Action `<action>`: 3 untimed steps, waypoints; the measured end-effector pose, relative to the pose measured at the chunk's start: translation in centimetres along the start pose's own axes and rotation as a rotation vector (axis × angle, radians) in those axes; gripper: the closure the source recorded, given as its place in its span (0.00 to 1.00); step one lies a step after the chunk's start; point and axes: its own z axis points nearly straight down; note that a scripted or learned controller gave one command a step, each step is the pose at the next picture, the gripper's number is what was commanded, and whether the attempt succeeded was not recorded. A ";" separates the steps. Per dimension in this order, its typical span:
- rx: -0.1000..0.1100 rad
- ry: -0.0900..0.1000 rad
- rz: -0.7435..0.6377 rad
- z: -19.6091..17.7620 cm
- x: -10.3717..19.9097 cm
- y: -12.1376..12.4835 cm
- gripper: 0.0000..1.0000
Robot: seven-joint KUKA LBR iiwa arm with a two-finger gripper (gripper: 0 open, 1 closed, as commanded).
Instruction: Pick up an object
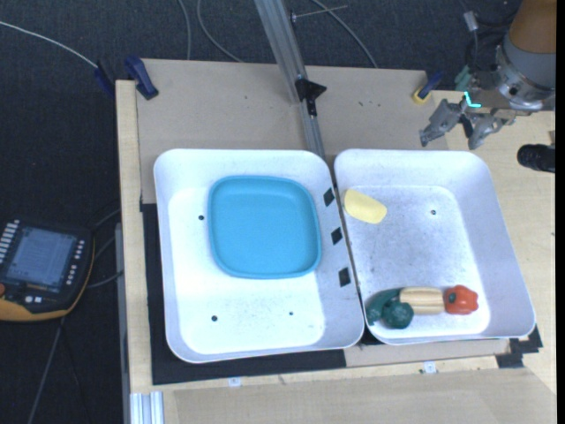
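Overhead, the spread, empty gripper (459, 124) hangs above the tan bench (221, 104), beyond both bins.

Bench top (229, 95): light wood board, on dark carpet (53, 148). Two shallow white bins side by side; left bin (177, 263), right bin (494, 237), inner rims touching. Three black clips (336, 235) along the shared rim. Black mat (247, 360) under the left bin's front edge. Aluminium rail (282, 42) runs diagonally from the top to the bins' junction. Blue clamp (141, 76) at bench's far left corner. Teach pendant (40, 268) on the floor left; thin cables (177, 7) loop across the carpet.
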 end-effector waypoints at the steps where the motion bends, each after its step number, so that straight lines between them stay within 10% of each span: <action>1: 0.000 0.000 0.000 0.0 0.0 0.0 0.00; 3: 0.004 0.000 0.000 10.1 -0.2 -1.7 0.00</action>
